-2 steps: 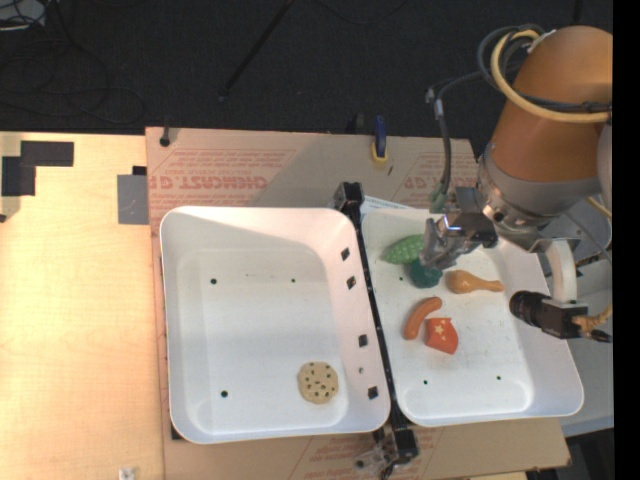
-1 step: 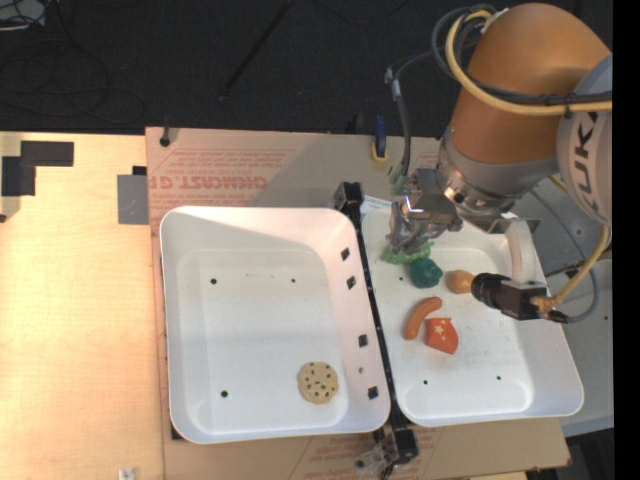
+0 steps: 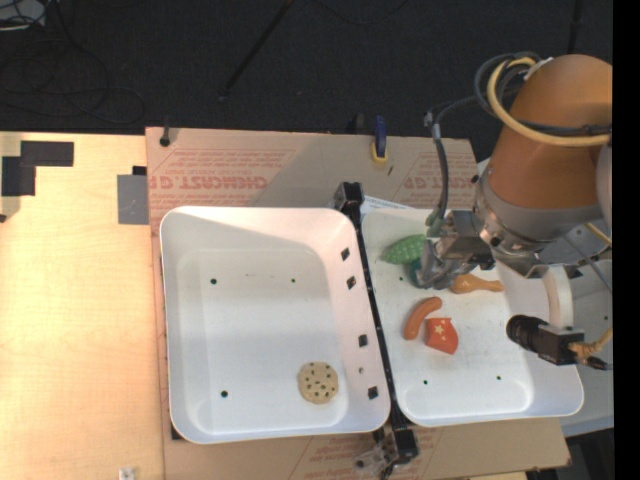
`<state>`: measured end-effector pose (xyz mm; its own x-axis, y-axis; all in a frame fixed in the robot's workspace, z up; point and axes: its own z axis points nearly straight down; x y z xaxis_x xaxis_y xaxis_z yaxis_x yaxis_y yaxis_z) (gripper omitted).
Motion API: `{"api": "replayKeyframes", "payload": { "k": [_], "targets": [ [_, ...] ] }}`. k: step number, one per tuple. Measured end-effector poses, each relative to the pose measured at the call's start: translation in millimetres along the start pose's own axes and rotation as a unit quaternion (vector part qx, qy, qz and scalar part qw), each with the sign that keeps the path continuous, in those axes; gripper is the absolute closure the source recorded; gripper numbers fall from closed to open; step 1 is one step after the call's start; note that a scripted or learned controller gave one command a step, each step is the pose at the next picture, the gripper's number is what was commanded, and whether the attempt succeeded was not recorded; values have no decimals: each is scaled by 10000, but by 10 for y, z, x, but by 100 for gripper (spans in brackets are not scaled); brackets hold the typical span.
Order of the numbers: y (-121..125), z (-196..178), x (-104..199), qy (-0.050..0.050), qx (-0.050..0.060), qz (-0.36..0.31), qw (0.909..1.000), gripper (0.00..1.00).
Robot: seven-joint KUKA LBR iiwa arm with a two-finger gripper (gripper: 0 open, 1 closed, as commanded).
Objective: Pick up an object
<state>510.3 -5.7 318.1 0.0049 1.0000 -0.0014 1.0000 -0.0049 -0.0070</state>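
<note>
I have the hand [image 3: 432, 268] low in the right white bin [image 3: 500, 393] by the green leafy toy [image 3: 405, 250], can't tell its grip, and must close next.

One camera hangs above the bench [image 3: 80, 298] and looks down at a slant, far enough off to take in both white bins. The left bin [image 3: 190, 268] sits mid-frame, the right bin [image 3: 500, 388] just beside it. The arm [image 3: 550, 118] enters beyond the right bin, dark floor lying behind.
</note>
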Motion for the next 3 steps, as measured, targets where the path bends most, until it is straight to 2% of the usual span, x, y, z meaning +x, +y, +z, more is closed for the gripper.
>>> {"api": "replayKeyframes", "payload": {
  "k": [1, 2, 3],
  "targets": [
    [120, -142, 396, 11, -25, -42, 10000, 100],
    [56, -432, 806, 13, -31, -46, 10000, 100],
    [-46, -312, 1305, 7, -5, -47, 10000, 100]
  ]
}}
